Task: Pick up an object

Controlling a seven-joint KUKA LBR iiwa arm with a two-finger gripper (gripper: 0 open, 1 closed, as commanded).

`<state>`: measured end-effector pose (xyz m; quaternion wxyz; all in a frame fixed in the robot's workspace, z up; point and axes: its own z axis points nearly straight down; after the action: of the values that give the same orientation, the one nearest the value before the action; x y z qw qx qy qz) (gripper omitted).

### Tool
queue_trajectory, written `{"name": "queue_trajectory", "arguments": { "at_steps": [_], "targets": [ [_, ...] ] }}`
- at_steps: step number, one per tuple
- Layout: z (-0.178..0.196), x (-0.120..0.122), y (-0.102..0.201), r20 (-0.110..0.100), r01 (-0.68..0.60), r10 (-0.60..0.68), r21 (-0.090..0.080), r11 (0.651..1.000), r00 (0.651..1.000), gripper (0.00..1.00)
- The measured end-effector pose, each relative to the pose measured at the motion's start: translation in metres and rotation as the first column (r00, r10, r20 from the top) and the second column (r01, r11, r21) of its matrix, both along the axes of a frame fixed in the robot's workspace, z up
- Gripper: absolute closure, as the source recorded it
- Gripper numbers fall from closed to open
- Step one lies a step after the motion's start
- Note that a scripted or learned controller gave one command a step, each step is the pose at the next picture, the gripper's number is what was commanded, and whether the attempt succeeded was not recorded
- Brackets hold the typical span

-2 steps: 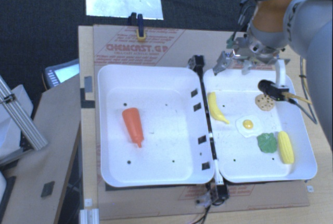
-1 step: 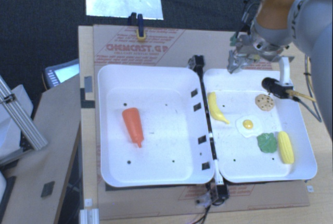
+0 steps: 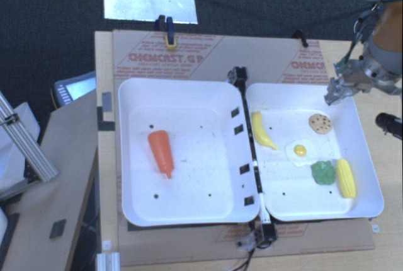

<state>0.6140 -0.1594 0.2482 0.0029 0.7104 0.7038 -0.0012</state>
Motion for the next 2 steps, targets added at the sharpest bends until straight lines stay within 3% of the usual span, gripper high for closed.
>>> {"name": "queue_trajectory", "arguments": {
  "at_steps": [1,2],
  "targets": [
    [-0.002,0.003,0.008,0.0,-0.012,0.012,0.004,1.0,1.0,0.0],
    [-0.014,0.04,0.081,0.002,-0.021,0.021,0.007,1.0,1.0,0.0]
  ]
}}
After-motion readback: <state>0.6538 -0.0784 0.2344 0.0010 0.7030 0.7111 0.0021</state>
